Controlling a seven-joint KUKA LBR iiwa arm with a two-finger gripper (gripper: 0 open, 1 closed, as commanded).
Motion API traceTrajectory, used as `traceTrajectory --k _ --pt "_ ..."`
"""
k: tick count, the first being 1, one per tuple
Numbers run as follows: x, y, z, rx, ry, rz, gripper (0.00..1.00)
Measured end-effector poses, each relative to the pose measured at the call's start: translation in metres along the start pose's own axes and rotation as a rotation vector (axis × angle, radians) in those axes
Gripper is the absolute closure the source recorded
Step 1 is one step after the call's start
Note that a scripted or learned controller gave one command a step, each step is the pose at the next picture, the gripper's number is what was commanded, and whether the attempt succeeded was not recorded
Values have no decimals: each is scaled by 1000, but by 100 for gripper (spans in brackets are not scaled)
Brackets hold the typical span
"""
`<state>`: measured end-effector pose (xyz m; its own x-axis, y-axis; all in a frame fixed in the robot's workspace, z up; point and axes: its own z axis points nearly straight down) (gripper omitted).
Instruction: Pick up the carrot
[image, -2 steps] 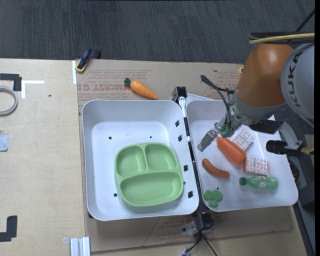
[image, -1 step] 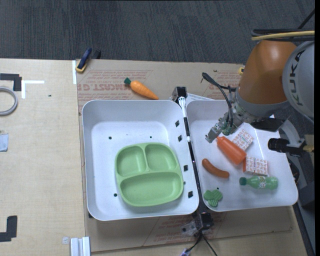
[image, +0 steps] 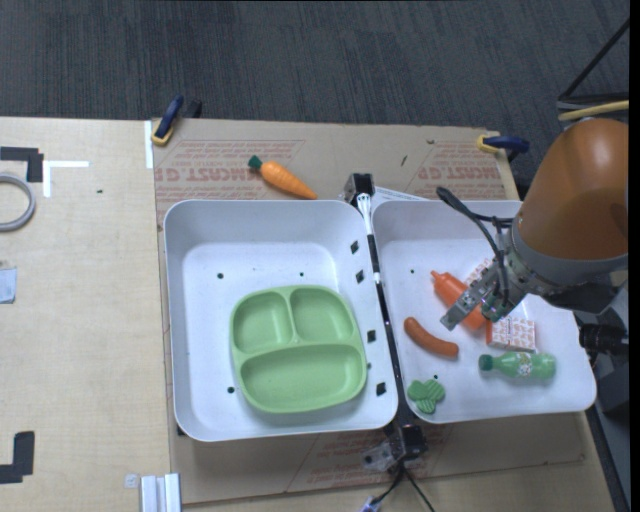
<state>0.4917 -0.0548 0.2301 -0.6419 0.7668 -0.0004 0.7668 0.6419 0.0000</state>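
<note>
A carrot, orange with a green top, lies on the brown cardboard behind the left bin, outside both bins. My gripper hangs low in the right bin, far to the right of that carrot. It sits right over the lower end of an orange-red tapered piece, hiding part of it. The arm's orange band and grey wrist cover the right bin's far right side.
The left bin holds a green divided plate. In the right bin lie a brown sausage, a green bottle, a green leafy toy and a small patterned box. A black clip sits between the bins.
</note>
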Motion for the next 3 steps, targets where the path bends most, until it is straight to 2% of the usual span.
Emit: traceTrajectory --k 1,2,3 --pt "-18 -31 -23 -3 -6 -357 100" --pt "-18 -31 -22 -3 -4 -357 0" --pt "-74 8 -12 -1 -3 -237 0"
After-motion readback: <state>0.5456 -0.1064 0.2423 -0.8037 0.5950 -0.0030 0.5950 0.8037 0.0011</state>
